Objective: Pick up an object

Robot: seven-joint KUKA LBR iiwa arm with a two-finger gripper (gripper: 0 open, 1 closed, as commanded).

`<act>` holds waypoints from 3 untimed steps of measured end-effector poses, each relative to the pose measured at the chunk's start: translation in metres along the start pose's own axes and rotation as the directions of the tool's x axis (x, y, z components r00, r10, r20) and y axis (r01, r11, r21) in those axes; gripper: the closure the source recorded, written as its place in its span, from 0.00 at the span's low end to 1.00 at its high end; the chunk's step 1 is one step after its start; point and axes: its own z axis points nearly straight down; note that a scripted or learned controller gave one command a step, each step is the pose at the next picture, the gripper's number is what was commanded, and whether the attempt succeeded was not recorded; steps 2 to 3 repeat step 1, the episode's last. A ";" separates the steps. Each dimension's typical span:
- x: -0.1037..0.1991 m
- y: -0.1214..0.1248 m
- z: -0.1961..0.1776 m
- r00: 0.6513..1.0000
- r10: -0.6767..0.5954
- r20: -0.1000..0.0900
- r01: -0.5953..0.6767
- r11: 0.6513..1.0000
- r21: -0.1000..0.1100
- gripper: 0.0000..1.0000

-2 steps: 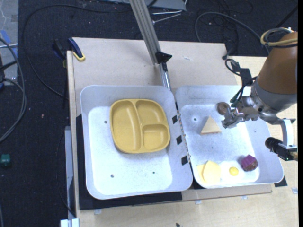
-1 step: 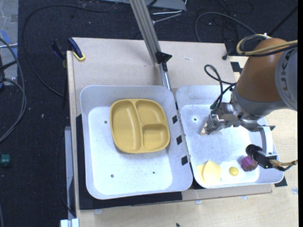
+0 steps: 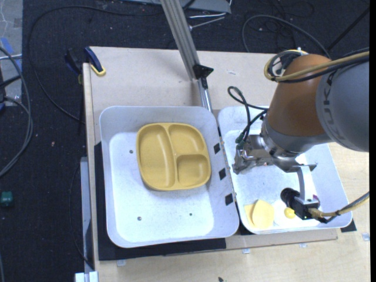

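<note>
Camera view: a slanted look down on a pale wooden bench [image 3: 141, 69] bearing two shallow white bins side by side.
Landmark: a yellow plastic plate with three compartments [image 3: 173, 156], lying flat in the shallow white bin on the view's left [image 3: 164, 222].
Arm: the grey robot arm with an orange band [image 3: 305, 107] reaches in from the view's right of the plate and bends down over the second shallow white bin [image 3: 329, 175].
Gripper: the metal two-finger gripper [image 3: 241, 159] hangs low just across the bin walls from the plate, level with the plate's middle.
Grip state: whether it is open or closed cannot be told from this angle; no object is seen in its grasp.
Candidate object: a small pale-yellow rounded lump [image 3: 260, 214] lies beyond the plate's lower-right corner, in the neighbouring bin and nearer the viewer than the gripper, apart from it.
Step in hand: judged as approach; nothing is lifted yet.
Next move: probably shifting toward the viewer until centred over the lump, then descending and closing on it. The plate's broad, flat form would be harder to grasp.
</note>
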 end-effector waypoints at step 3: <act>0.054 -0.007 0.006 1.000 -0.001 0.000 0.001 1.000 -0.001 1.00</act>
